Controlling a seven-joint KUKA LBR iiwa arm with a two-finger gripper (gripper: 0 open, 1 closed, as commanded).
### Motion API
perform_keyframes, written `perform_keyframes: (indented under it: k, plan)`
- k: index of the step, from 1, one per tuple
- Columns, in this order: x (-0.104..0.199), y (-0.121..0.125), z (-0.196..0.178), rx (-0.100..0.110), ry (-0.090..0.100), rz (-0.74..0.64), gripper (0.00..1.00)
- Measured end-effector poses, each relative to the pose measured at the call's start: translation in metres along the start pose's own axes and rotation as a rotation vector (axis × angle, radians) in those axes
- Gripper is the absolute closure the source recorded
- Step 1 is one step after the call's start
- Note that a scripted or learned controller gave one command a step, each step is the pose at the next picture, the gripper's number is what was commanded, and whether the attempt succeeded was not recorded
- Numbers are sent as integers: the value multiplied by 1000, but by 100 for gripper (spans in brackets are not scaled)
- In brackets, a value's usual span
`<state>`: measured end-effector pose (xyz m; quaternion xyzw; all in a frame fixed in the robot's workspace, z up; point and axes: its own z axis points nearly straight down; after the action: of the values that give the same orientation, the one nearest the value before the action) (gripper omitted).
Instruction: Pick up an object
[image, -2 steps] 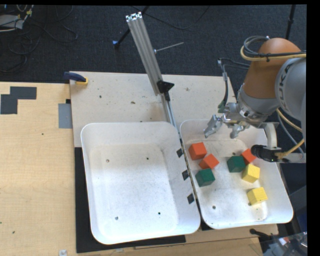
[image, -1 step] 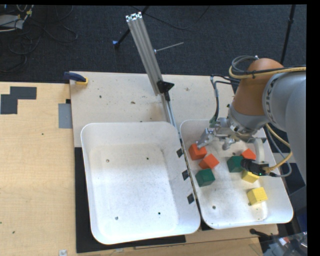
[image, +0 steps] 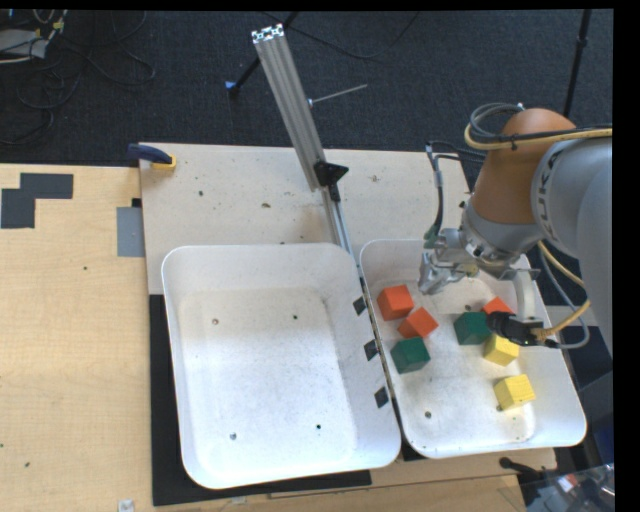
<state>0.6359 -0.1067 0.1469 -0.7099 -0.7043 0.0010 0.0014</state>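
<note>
- The hand (image: 437, 275) hangs over the right bin (image: 560, 425), at its far-left part, just past the far side of the orange block (image: 396, 300) that I take as the landmark here.
- Nothing shows between the fingers of the hand; whether they are spread or pressed together I cannot tell, since they are small and blurred against the white floor of the bin.
- So, as far as can be judged, the pick is not yet made: no block is lifted, and all lie on the bin floor.
- Just right of and nearer than the orange block lies a second orange block (image: 419, 323), close beside it; nearer again sits a dark green block (image: 410, 354).
- Well to the right of the orange block are another green block (image: 471, 328), a small red-orange piece (image: 498, 308) partly hidden by a dark part of the arm, and a yellow block (image: 500, 349); a second yellow block (image: 514, 391) lies nearest the camera.
- The left bin (image: 200, 300), left of the orange block across the shared wall, bears no blocks.
- What is left, by my reading: lower onto a block, likely the orange one as the closest, pinch it, and raise it.
</note>
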Motion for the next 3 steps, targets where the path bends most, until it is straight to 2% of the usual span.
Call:
perform_keyframes:
  k: [2,3]
  plan:
    - [2,8,-90,-6,-1,-8,100]
    - [55,-1,-77,2,2,-11,100]
